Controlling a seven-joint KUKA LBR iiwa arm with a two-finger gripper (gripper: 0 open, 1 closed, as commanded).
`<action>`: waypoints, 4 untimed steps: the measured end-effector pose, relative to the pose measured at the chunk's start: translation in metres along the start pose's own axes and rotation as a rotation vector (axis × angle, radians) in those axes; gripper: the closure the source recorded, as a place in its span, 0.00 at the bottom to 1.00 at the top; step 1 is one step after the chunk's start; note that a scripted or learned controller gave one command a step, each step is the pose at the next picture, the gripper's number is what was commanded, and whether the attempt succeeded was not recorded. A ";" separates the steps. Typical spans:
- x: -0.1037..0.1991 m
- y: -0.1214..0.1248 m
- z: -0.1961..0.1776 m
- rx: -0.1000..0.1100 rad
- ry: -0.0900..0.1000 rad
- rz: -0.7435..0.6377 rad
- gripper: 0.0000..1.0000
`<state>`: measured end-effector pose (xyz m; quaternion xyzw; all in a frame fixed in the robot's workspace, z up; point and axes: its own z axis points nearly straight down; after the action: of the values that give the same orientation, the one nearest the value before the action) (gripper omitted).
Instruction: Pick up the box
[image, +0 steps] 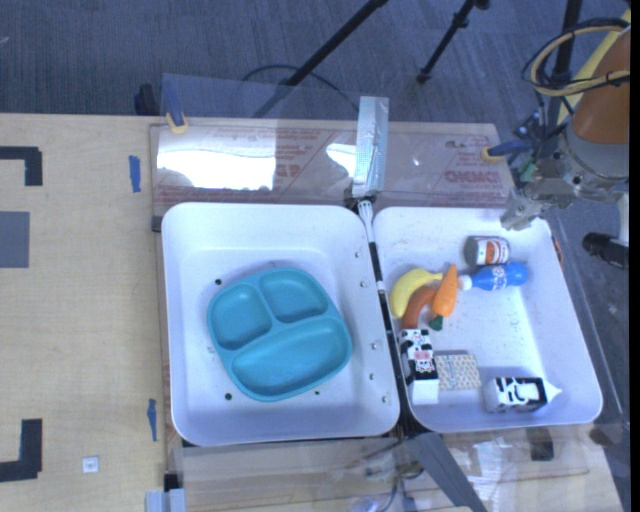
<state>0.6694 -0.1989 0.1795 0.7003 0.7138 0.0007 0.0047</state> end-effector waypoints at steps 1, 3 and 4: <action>0.002 -0.124 0.006 0.007 0.006 -0.089 1.00; 0.033 -0.169 -0.093 -0.002 0.002 -0.309 1.00; 0.031 -0.168 -0.104 -0.005 -0.001 -0.306 1.00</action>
<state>0.5000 -0.1706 0.2818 0.5832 0.8123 0.0016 0.0067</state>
